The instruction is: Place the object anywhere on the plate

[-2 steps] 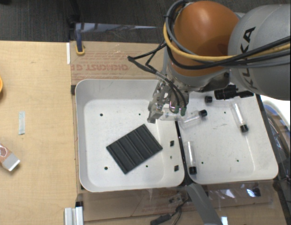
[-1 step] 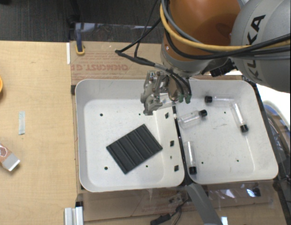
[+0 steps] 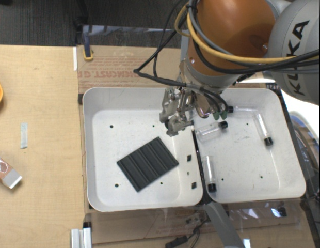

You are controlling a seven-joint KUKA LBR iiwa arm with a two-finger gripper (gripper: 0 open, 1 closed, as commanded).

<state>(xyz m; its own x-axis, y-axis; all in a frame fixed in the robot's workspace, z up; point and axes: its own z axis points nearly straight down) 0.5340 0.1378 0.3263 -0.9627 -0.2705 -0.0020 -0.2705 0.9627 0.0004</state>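
Plate (image 3: 147, 163): dark, ribbed, flat in left bin (image 3: 106, 138), mid-floor toward near edge. Gripper (image 3: 175, 119) above far end of wall between bins; apart or together, cannot tell; nothing seen held. Its tip is cluttered and hard to read, with arm body hiding far rim. Right bin (image 3: 242, 159) holds clear tubes: one just beside gripper (image 3: 207, 132), one along left wall (image 3: 209, 172), one near right wall (image 3: 263, 128).

Plate (image 3: 148, 163) lies in left bin (image 3: 98, 138). Hand (image 3: 175, 125) hangs behind it, nr the divider. 3 tubes (image 3: 264, 129) lie in right bin (image 3: 284, 185).
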